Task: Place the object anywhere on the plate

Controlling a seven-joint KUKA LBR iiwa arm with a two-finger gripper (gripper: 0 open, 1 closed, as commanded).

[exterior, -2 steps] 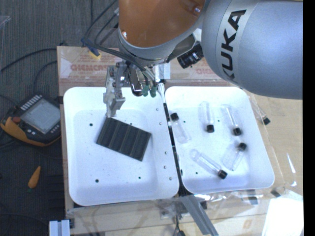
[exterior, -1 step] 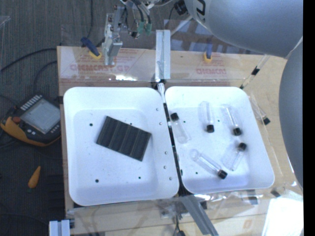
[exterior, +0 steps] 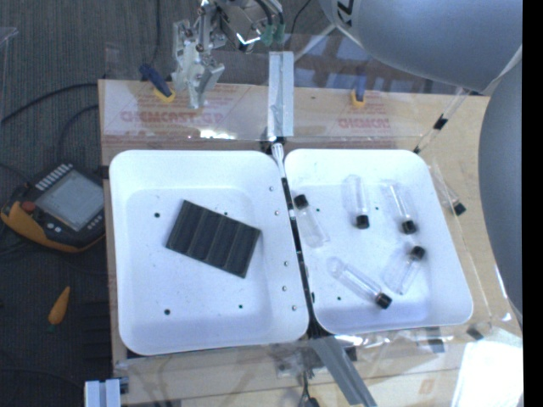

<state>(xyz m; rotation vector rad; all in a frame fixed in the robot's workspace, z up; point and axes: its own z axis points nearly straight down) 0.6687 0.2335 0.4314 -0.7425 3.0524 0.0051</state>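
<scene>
My claw (exterior: pixel 197 79) hangs beyond the left bin (exterior: pixel 127 227), grip state unclear. The vials (exterior: pixel 361 282) lie in the right bin (exterior: pixel 441 303), well apart from the dark ribbed plate (exterior: pixel 212 238). Light, slick, likely fragile; I'd grasp one mid-body.

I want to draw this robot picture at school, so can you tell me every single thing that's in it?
White bins: two, white, side by side on the bench.
Ridged plate: one, dark grey, tilted, in the left bin.
Vials: five, clear with black caps, lying scattered in the right bin.
Clamps: two, blue and yellow, on the board's far edge.
Handheld control pad: one, orange and grey, on the floor left of the bench.
Robot arm: one, grey, top right.
Gripper: one, metal, hanging beyond the left bin's far edge, nothing visible between its fingers.
</scene>
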